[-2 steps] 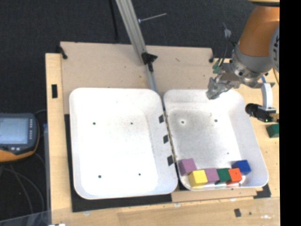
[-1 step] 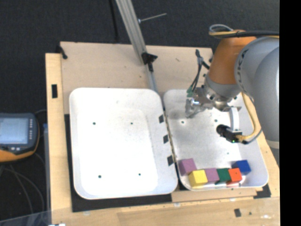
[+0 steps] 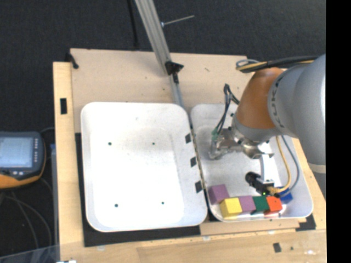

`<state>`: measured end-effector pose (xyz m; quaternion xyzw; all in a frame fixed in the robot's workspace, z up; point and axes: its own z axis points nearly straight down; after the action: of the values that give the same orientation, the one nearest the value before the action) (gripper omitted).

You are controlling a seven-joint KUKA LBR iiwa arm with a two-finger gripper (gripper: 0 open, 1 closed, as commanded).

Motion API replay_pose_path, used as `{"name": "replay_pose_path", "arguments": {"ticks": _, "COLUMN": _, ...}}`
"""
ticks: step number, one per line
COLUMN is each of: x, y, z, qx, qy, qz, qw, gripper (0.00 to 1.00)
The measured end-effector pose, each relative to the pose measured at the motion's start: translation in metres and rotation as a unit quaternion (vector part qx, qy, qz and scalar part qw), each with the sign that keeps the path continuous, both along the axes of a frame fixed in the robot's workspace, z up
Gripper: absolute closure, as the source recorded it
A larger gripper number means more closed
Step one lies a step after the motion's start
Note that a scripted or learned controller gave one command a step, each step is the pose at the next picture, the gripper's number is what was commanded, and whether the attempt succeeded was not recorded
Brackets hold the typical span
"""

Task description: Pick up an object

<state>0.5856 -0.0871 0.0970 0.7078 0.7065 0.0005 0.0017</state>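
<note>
- The gripper [image 3: 218,147] hangs low over the right bin [image 3: 204,119], in its upper-left part, close to the wall it shares with the left bin [image 3: 137,163].
- Whether the pincer is wide or narrow I cannot tell; the metal at the wrist end is too small and blurred, and nothing visible sits in it.
- The pickable things lie in a cluster along the bin's near edge, at about 5 o'clock from the gripper and well apart from it.
- Nearest is the purple block [image 3: 218,193], almost straight down at 6 o'clock, beside the shared wall.
- Just past it, the yellow block [image 3: 231,206] touches a second purple block [image 3: 247,204], then a green block [image 3: 259,203] and an orange block [image 3: 273,204].
- The row's long axis runs roughly 9 to 3 o'clock, along the bin's bottom rim; each block is about cubic, so none has a clear long axis or pointing direction of its own.
- A blue piece [image 3: 286,197] peeks out at the row's 3 o'clock end, under the cables.
- Judgement: the coming move turns on travel toward 6 o'clock; the lone purple block stands freest for a grasp, while the packed row leaves little room beside each block.
</note>
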Motion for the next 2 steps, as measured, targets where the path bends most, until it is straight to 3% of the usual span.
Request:
{"name": "replay_pose_path", "arguments": {"ticks": 1, "x": -0.02, "y": 0.055, "z": 0.104, "qx": 0.0013, "qy": -0.003, "qz": 0.004, "qw": 1.0, "gripper": 1.0}}
{"name": "replay_pose_path", "arguments": {"ticks": 2, "x": -0.04, "y": 0.098, "z": 0.1, "qx": 0.0015, "qy": 0.002, "qz": 0.004, "qw": 1.0, "gripper": 1.0}}
